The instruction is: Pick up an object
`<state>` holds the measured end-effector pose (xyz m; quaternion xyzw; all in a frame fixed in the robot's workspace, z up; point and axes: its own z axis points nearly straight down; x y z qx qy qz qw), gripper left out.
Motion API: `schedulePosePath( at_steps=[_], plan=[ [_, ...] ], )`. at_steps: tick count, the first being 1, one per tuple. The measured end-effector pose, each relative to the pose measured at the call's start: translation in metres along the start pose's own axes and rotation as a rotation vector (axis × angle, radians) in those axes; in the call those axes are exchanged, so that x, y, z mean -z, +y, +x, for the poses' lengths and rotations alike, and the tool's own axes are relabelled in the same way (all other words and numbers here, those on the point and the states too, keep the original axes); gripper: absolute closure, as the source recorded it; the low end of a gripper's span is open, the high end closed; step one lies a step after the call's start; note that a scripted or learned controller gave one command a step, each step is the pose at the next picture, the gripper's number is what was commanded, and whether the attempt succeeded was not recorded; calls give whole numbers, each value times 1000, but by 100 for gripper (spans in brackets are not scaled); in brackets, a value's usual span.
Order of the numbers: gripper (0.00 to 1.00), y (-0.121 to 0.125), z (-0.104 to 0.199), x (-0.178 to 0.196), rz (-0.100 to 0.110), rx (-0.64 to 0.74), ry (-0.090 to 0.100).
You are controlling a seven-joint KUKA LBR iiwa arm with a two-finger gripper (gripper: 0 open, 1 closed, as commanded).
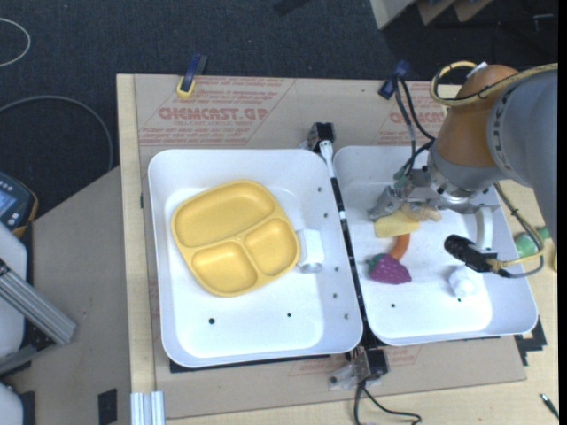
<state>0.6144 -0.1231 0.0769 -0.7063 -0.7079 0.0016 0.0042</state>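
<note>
My gripper [400, 205] is low in the right bin [425, 326], near its upper left part. A pale yellow wedge-shaped piece [395, 227] lies directly under it and seems to touch it. An orange carrot-like piece [401, 246] sticks out just below the wedge. A purple bunch of grapes [390, 270] sits below that, apart from the gripper. A small white object [461, 282] rests further right in the same bin. I cannot see anything held.
The left bin [239, 335] holds a yellow divided plate [235, 235] with a small white piece [310, 249] at its right edge. A green object [529, 244] lies at the right bin's right rim. The arm [478, 131] covers that bin's upper right.
</note>
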Motion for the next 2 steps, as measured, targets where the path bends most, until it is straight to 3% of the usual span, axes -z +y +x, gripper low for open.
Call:
schedulePosePath(
  at_steps=[1,2],
  plan=[
    [100,3,-3,19,-13,-2,-5],
    [100,-23,116,114,-17,10,1]
  ],
)
